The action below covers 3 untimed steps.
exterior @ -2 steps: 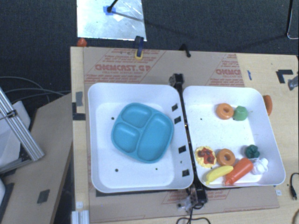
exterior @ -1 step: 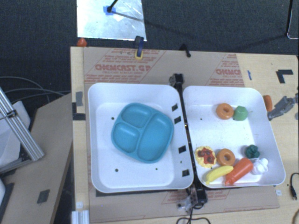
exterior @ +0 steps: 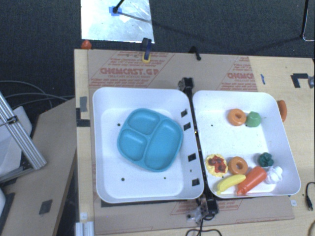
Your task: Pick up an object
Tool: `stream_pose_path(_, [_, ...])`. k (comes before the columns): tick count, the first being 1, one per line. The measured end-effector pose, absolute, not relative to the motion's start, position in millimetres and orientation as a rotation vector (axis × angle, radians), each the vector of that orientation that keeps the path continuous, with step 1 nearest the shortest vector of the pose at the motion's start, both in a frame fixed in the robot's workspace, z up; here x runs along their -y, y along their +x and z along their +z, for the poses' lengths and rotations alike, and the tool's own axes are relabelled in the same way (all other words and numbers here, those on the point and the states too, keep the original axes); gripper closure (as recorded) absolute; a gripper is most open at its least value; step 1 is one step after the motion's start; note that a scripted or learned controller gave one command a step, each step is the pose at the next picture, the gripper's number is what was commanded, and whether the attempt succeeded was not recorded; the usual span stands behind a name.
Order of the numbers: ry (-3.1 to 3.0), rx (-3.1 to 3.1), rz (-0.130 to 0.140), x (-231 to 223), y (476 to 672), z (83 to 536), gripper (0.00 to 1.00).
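**Pick not begun**

Orange plastic carrot lies in right white bin, front corner, touching yellow banana and prob. a white item. Tool's state: can't tell. Next: descend, straddle carrot.

Light is even and fairly bright over the worktop, with a cool, slightly bluish cast. The two white bins, left bin and right bin, are near overexposed, their walls losing detail. A reflective sheet at the top glares strongly. Shadows are soft and short, lying close under the blue tray and the toy foods. The dark floor stays dim. Overall sharpness is modest; small objects look soft and slightly pixelated.
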State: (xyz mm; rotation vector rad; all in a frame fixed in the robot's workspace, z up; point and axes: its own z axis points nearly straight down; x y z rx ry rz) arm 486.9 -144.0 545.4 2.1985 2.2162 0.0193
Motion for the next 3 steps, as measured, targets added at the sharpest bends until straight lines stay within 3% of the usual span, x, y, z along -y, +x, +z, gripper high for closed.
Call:
stream_pose_path(1, [2.230, -2.224, -0.009, 183, 485.6, 396, 0.00])
stream_pose_path(3, [2.226, -2.227, -0.005, 206, 485.1, 155, 0.00])
